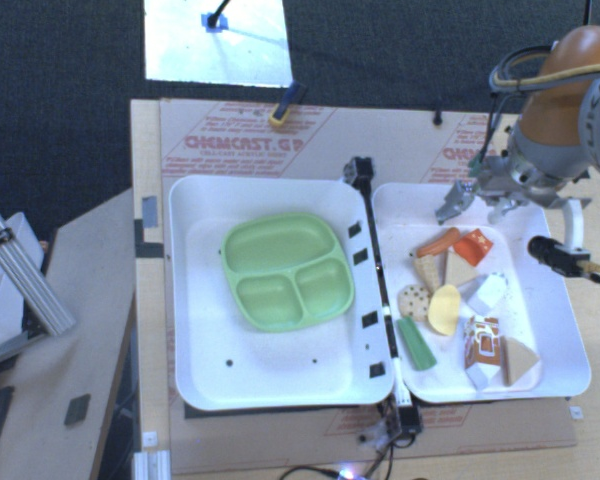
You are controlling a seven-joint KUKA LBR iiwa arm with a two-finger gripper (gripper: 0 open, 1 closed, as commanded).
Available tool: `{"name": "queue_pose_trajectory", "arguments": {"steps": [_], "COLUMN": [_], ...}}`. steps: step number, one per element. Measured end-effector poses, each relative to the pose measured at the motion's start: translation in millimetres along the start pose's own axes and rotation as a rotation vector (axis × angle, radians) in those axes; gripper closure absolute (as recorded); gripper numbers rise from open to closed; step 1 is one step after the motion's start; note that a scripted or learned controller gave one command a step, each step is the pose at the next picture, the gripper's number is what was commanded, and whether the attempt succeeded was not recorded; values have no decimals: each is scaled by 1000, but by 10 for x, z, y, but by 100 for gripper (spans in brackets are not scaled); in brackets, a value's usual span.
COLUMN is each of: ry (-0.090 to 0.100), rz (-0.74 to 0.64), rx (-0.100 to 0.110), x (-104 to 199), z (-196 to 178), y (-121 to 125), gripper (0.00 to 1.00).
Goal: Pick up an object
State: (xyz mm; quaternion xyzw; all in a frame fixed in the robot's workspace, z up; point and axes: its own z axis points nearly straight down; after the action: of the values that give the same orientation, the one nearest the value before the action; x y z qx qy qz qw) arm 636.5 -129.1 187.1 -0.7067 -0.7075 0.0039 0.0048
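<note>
Hand [477, 200] hovers with fingers spread and nothing between them over the right bin [560, 368], upper end; the orange carrot-shaped toy [437, 243] lies just below-left of it, among other toy foods.

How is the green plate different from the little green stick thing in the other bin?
The green tray is pale green, wide and split into three compartments; the green stick is darker, thin and plain. The tray lies alone in the left bin; the stick lies in the right bin, beside other toy foods. Both are green and lying flat.
</note>
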Motion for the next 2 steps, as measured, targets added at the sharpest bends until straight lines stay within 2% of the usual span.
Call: {"name": "queue_pose_trajectory", "arguments": {"steps": [1, 2], "ry": [-2, -2], "rz": [-2, -1], "rx": [-14, -13], "x": [3, -8], "z": [-90, 516], "y": [28, 72], "gripper": [0, 0]}}
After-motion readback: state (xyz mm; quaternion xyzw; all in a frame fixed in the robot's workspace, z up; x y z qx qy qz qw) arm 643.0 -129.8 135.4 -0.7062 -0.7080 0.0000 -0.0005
